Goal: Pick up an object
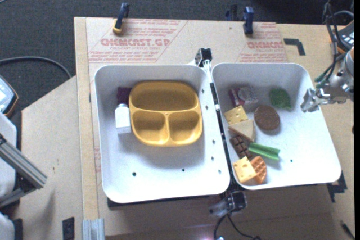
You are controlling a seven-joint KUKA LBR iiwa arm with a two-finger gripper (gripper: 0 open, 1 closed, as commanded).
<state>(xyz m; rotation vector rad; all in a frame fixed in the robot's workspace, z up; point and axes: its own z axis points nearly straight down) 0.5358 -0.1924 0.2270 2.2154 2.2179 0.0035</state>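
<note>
The right bin [306, 146] holds several toy foods: a green leafy piece [280, 98], a round brown patty [266, 119], a yellow cheese wedge [236, 115], a green bean [264, 149], a chocolate bar [241, 146], a waffle with cheese [251, 170] and a pink-grey item [244, 94]. My gripper [313, 100] hangs at the right bin's right rim, right of the green leafy piece and clear of all the foods. I see nothing between its fingers.
The left bin [109, 166] carries a yellow three-compartment plate [165, 112], with a small white bottle [122, 118] and a dark red item [124, 94] at its left. Clamps [120, 17] stand at the board's far edge. Cables run at the right.
</note>
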